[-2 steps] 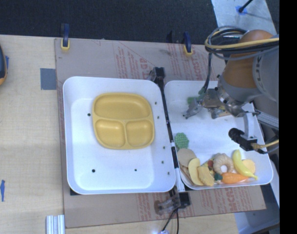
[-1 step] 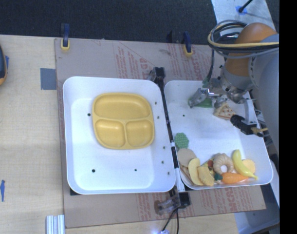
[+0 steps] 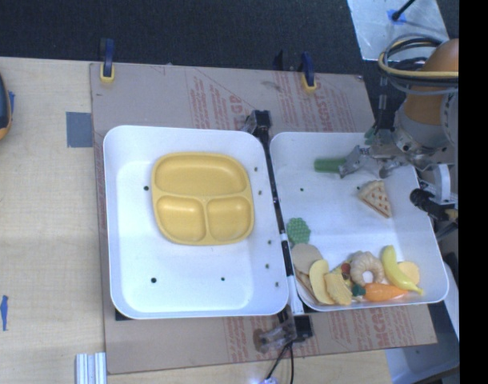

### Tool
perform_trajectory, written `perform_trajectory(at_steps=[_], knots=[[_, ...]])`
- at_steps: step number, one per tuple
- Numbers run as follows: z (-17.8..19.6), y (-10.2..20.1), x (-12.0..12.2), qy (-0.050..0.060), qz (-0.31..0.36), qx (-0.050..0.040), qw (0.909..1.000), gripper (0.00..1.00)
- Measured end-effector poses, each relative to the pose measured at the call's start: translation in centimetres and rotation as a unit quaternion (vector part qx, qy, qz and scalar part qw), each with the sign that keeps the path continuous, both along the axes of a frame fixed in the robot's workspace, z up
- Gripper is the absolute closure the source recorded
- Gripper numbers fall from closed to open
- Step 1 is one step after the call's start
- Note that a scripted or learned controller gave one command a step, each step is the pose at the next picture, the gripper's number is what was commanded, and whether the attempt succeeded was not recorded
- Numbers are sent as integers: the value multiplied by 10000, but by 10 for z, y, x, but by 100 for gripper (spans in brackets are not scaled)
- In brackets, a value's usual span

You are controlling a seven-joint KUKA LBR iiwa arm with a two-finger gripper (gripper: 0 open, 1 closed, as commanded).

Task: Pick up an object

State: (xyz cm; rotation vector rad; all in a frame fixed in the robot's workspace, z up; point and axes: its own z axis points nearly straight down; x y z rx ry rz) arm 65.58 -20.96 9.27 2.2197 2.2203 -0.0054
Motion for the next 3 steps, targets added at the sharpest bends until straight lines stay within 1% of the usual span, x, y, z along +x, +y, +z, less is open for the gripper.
perform_trajectory(at_steps=[1,2,3], knots=[[-1,-3,-43,28,13,18,10000,0],[11,-3,-40,12,34,10,10000,100],[-1,54,-21,7,46,28,10000,100]])
